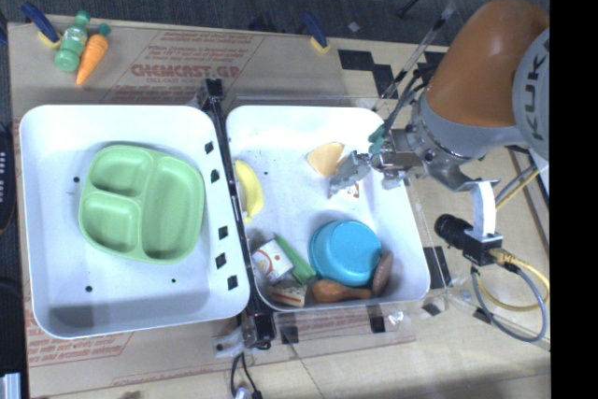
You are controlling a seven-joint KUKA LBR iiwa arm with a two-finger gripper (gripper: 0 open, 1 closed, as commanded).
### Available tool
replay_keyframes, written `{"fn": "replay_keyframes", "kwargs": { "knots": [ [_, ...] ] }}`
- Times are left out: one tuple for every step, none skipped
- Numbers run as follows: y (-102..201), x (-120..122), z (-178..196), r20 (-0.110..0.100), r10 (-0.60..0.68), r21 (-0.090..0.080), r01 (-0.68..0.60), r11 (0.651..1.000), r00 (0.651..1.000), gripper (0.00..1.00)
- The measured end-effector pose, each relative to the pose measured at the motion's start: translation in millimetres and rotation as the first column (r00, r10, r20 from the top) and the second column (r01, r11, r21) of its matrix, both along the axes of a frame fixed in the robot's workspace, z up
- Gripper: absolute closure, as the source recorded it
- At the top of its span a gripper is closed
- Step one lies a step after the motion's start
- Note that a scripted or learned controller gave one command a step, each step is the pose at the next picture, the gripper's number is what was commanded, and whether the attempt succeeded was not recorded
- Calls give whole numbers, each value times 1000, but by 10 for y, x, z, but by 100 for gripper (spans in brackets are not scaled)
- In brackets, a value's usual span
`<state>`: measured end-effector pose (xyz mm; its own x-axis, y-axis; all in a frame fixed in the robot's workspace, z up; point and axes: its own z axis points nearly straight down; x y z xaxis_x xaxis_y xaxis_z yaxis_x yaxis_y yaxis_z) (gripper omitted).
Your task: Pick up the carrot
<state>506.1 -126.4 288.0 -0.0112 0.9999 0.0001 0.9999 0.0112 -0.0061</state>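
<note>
The carrot [91, 57], orange with a green top, lies on the cardboard outside the bins at the far left, beside a green toy bottle [70, 46]. My gripper [348, 176] hangs low in the upper middle of the right bin [280, 121], far from the carrot. It sits just below a pale yellow wedge [326, 158], and a small white and red piece [351, 192] lies at its tip. I see nothing held in it.
The left bin [37, 201] holds a green divided plate [142, 201]. In the right bin lie a banana [249, 188], a blue bowl [346, 251], a small carton [272, 260], and brown food pieces [338, 292] along the near wall. Blue clips [39, 21] hold the cardboard.
</note>
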Motion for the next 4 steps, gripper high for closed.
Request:
{"fn": "replay_keyframes", "kwargs": {
  "knots": [
    [-635, 595, -99, -2, -20, -5, 20, 1000, 1000, 0],
    [134, 276, 464, 2, -263, -5, 263, 965, 965, 0],
    [750, 51, 1035, 2, -486, -1, 486, 874, 874, 0],
    [1011, 661, 1010, 2, -865, -7, 865, 503, 503, 0]
  ]
}}
